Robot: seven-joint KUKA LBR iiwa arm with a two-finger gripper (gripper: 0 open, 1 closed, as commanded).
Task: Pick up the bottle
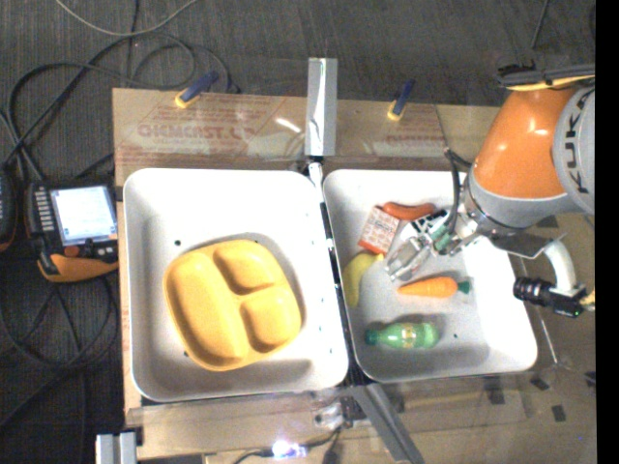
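Note:
A small green bottle [401, 334] lies on its side near the front of the right bin [503, 356]. My gripper [406, 258] hangs over the middle of that bin, above and behind the bottle, well apart from it. Its fingers stand open with nothing between them. Just below the gripper lies an orange carrot [428, 286].
A red-and-white packet [381, 228] and an orange-red item [406, 211] lie at the back of the right bin, a yellow banana [357, 272] by its left wall. A yellow divided plate [235, 303] sits in the left bin [155, 201]. A handheld screen [75, 216] lies left of the bench.

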